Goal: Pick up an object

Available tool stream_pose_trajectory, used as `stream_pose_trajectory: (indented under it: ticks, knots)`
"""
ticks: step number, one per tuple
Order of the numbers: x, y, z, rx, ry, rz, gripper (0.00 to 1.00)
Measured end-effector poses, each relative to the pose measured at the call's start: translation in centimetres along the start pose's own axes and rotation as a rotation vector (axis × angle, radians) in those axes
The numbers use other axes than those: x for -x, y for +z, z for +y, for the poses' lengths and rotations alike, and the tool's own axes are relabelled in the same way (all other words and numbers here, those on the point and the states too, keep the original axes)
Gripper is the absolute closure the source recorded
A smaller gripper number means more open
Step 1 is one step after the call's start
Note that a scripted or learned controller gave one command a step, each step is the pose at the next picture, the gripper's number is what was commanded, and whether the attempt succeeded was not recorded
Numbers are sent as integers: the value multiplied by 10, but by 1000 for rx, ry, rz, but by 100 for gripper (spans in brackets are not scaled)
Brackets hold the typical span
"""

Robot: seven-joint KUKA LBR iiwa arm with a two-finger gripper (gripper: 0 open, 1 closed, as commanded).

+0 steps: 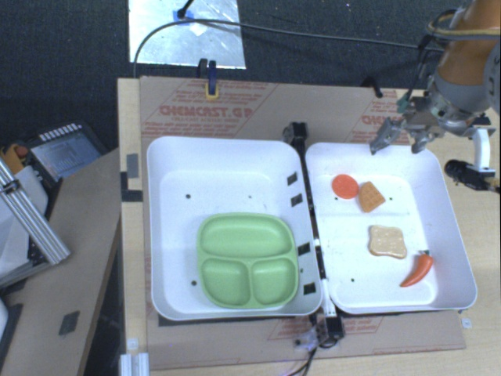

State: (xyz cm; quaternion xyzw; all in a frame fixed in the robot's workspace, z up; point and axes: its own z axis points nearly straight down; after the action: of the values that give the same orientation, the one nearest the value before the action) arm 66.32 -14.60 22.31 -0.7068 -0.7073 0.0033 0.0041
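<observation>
The right bin (446, 210) holds a flat red-orange disc (344, 186), a small tan cracker-like piece (371, 197), a pale slice of bread (387, 242) and an orange-red chili pepper (417, 270). My gripper (401, 137) hangs over the bin's far rim, above and to the right of the red disc. Its two dark fingers stand apart with nothing between them, so it is open. None of the objects touch it.
A green three-compartment plate (245, 258) lies in the left bin (168, 210). A black divider (307, 210) with clips joins the two bins. A yellow clamp (210, 81) and a cable sit at the bench's far edge. Grey equipment (31, 210) stands at the left.
</observation>
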Motion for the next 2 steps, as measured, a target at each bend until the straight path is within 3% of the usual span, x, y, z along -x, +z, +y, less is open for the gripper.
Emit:
stream_pose_trajectory:
  ticks: [1, 2]
  knots:
    - [0, -8, 2, 12, -2, -2, 0]
    - [5, 52, 1, 10, 0, -2, 0]
